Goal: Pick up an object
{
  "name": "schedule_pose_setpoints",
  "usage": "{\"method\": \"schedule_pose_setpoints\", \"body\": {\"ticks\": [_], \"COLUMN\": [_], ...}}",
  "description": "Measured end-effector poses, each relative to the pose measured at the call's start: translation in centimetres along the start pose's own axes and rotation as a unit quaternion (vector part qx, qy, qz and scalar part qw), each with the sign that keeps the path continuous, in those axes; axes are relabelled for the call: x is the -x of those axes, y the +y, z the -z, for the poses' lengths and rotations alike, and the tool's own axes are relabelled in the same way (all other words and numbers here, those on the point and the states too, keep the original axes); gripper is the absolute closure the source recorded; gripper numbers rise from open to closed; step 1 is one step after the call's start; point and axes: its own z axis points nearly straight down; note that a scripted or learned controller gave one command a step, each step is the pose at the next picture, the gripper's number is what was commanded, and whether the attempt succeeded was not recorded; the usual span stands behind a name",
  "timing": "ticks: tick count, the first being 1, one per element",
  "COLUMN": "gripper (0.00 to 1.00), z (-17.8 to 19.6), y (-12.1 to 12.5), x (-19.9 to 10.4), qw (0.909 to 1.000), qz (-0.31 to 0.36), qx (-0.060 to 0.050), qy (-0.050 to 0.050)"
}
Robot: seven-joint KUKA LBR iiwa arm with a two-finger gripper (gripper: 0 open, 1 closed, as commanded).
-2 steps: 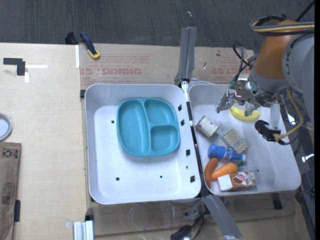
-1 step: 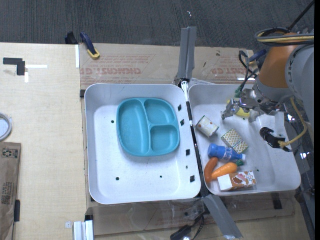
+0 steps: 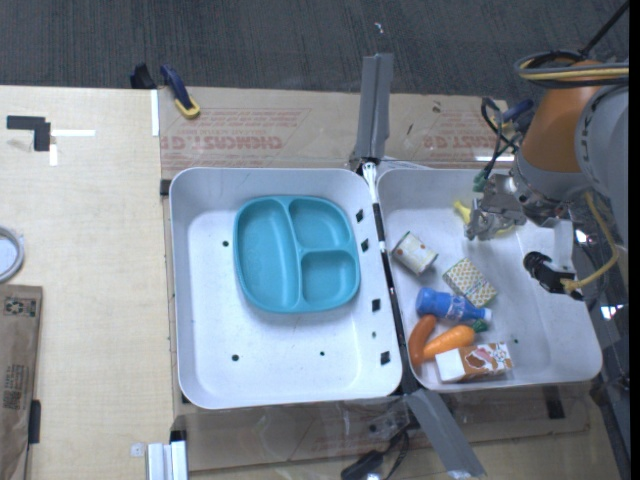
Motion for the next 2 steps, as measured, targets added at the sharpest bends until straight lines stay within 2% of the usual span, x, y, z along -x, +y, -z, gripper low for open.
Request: {"method": "schedule_pose_setpoints", "body": {"ticks": [1,2], "gripper": [0.00,1.00], "z": [0.00,0.94], "y": [-0.01,0.01], "x": [0.00,0.14], "qw": [1.0000,1.0000], "qz": [0.000,-0.001], "qx": [0.000,0.000], "qy": [0.000,0.000]}}
